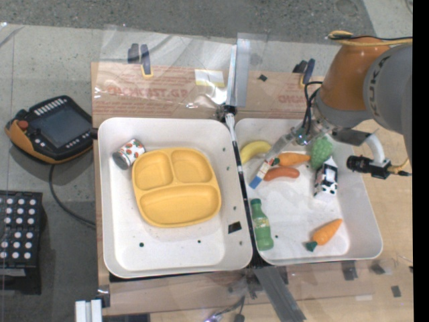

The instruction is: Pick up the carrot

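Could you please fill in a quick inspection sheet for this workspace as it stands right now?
Surface: two white bins side by side, left bin and right bin.
Job's things: carrot lies in the right bin's near corner, apart from the arm.
Clutter: yellow tray and small can in the left bin; banana, green bottle, sausage and other toys in the right bin.
Tool: tool over the right bin's far side, near the banana.
Cables: black cable from the pendant.
Surroundings: pendant left of the bins.
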Controlling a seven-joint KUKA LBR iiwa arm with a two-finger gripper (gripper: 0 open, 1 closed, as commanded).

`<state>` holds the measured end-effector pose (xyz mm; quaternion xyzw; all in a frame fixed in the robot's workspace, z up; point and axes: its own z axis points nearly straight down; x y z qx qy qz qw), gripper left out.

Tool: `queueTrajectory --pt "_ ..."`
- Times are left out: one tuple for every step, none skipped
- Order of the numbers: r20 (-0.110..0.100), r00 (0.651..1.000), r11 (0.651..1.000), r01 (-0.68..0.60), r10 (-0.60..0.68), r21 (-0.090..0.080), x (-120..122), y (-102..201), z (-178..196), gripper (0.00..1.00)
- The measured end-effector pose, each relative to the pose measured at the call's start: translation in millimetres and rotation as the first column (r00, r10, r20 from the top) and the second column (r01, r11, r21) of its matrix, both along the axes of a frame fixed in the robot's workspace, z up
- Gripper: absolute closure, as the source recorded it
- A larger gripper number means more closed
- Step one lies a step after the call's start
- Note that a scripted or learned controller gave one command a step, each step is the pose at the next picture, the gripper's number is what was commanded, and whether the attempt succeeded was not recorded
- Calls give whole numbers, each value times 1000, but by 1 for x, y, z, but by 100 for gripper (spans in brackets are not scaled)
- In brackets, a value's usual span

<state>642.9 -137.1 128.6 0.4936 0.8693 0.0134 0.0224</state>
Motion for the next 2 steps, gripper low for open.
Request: queueTrajectory --pt "0 991 991 -135 135 -27 -39 -8 -13 0" --pt "-49 999 1000 -8 8 -4 -8 -38 -35 0"
